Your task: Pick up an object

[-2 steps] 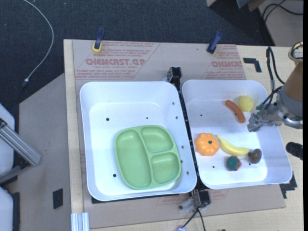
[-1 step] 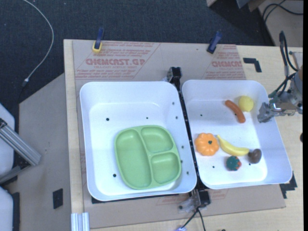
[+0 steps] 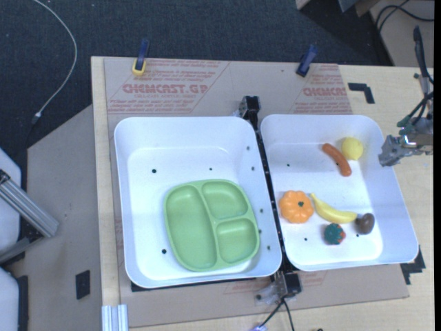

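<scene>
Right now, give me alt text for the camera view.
Two white bins sit side by side: the left bin holds a green divided plate, the right bin an orange pumpkin, banana, sausage and lemon. The gripper hovers at its right rim.

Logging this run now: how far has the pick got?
Nothing looks picked yet. The pumpkin, banana, sausage and lemon all lie in the right bin. The gripper sits at that bin's right rim, with nothing seen in it. Reaching, grasping and lifting remain.
</scene>
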Controlling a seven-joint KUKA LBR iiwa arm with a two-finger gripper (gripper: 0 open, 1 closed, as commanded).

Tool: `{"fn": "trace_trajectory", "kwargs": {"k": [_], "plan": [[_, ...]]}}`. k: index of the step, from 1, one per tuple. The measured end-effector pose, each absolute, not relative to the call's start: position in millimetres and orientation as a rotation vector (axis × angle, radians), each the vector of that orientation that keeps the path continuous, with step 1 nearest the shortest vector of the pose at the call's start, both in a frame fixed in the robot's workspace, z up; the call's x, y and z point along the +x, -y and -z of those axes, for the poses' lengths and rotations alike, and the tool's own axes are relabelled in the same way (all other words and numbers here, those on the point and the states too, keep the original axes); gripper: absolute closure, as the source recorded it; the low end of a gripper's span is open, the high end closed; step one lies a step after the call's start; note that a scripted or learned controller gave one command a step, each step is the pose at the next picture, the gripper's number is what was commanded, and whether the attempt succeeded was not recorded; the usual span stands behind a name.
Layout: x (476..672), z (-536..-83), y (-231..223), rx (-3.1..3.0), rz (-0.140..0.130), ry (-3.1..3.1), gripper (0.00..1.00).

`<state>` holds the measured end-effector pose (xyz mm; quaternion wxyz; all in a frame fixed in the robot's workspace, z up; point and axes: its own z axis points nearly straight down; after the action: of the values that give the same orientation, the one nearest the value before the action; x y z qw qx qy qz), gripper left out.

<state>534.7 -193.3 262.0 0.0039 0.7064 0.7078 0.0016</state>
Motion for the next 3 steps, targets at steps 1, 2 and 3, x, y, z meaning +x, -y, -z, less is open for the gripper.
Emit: {"fn": "trace_trajectory", "kwargs": {"k": [1,2,3], "plan": [[546.7,-267.5,144.0,2.212,-0.005,-2.226,1.00],[560.7,-251.3,91.3,2.221,0.000,-2.226,1.00],[569.5,-254.8,44.5,2.215,-0.003,-2.226,1.00]]}}
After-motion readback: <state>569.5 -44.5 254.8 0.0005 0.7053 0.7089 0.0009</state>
